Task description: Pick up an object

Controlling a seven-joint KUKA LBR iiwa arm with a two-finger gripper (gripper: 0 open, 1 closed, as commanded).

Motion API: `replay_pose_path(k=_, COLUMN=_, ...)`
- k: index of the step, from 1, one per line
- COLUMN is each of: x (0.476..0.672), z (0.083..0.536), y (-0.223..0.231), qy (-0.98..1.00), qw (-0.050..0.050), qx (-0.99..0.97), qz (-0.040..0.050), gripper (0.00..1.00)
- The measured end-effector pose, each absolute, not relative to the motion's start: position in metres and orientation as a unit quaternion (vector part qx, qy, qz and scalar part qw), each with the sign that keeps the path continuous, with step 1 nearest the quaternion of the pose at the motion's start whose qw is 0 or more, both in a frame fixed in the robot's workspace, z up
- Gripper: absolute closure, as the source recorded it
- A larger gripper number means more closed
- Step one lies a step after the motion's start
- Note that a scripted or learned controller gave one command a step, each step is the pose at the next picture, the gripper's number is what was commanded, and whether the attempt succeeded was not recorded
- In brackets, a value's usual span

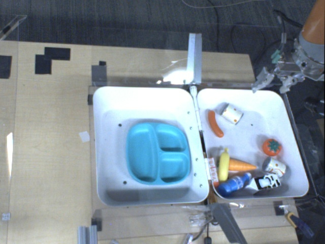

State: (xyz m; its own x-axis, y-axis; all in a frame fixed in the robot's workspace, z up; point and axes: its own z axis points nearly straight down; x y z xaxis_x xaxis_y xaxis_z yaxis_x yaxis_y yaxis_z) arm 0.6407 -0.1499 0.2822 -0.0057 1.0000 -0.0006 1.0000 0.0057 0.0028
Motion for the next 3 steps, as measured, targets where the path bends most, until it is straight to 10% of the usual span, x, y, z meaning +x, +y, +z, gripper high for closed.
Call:
replay_pose_path(k=1, x=0.627, z=0.154, y=-0.089, qy=0.649, qw=0.001, qx=0.760, qz=0.0008, gripper=0.00)
replay_pose_path(k=2, x=0.629, z=0.165, y=-0.087, qy=0.651, qw=0.002, qx=0.759, qz=0.0029, gripper=1.00)
replay_pose_path(k=3, x=0.629, z=0.165, y=-0.088, qy=0.651, qw=0.002, qx=0.759, qz=0.0028, gripper=0.00)
